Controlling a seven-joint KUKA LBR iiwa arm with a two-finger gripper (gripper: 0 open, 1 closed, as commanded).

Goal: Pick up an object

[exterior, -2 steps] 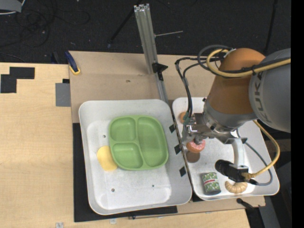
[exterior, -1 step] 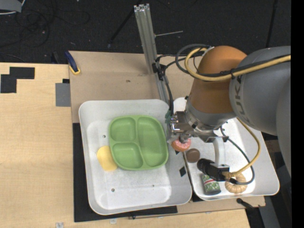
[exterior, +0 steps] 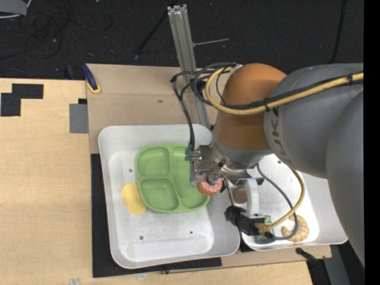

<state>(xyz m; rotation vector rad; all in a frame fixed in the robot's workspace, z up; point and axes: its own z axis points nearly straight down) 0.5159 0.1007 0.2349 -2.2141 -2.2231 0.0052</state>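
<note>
My gripper (exterior: pixel 208 181) hangs over the right edge of the green divided plate (exterior: pixel 159 180) in the left bin (exterior: pixel 160 242). It is shut on a small red and pink round object (exterior: pixel 209 187), which sits between its fingertips just above the plate's rim. The arm's orange band and grey body cover much of the right bin (exterior: pixel 323 233). A yellow lemon-like object (exterior: pixel 133 198) lies against the plate's left side.
In the right bin a tan croissant-shaped object (exterior: pixel 299 228) lies near the front right, and a brown object (exterior: pixel 238 193) shows partly under the wrist. A metal post (exterior: pixel 185 58) stands behind the bins. The left bin's front floor is bare white.
</note>
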